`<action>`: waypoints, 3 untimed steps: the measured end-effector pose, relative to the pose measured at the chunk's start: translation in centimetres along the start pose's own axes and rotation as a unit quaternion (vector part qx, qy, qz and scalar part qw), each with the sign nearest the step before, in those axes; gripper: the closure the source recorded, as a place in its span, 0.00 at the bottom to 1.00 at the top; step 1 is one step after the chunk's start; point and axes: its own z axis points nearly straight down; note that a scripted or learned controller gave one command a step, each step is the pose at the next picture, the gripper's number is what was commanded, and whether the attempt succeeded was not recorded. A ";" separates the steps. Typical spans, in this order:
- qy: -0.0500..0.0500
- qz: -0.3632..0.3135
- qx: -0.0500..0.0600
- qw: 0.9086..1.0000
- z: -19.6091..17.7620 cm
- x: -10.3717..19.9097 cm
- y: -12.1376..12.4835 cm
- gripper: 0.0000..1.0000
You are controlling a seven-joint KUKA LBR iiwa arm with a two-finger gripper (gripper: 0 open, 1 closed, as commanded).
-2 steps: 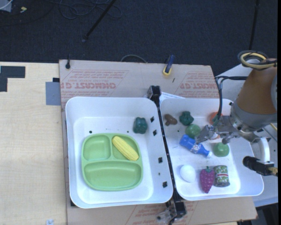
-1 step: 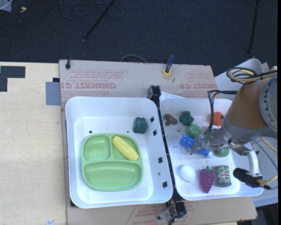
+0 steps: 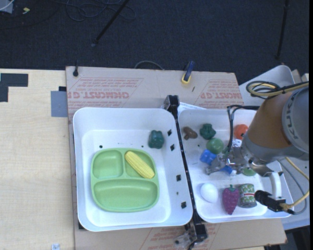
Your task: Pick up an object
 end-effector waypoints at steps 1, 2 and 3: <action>0.000 0.003 0.000 1.000 -1.1 -0.1 0.0 1.00; -0.001 -0.001 -0.003 1.000 -6.6 0.5 0.7 1.00; -0.001 -0.001 -0.004 1.000 -12.9 0.5 1.1 1.00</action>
